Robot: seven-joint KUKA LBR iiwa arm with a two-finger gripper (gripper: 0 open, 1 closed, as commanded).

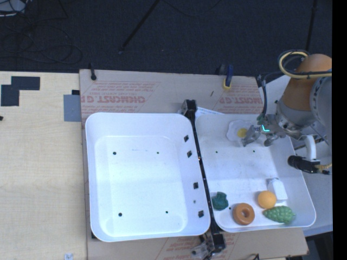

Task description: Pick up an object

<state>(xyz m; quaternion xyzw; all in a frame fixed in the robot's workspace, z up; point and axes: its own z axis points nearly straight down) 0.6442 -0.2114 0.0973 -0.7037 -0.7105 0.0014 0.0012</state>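
My gripper (259, 140) hangs over the back of the right bin (238, 167), open, with nothing between its fingers. Just to its left lies a flat white piece with a yellow centre (237, 130), close to the left fingertip. Along the bin's front lie a dark green object (219, 201), a brown ring-shaped donut (244, 214), an orange ball (266, 199), a bumpy light green object (280, 214) and a small white block (278, 189).
The left bin (100, 145) sits beside the right one, with a black divider strip (196, 167) between them. The arm's orange band (303, 85) and wrist rise at the right edge. Cardboard (135, 93) lies under both bins.
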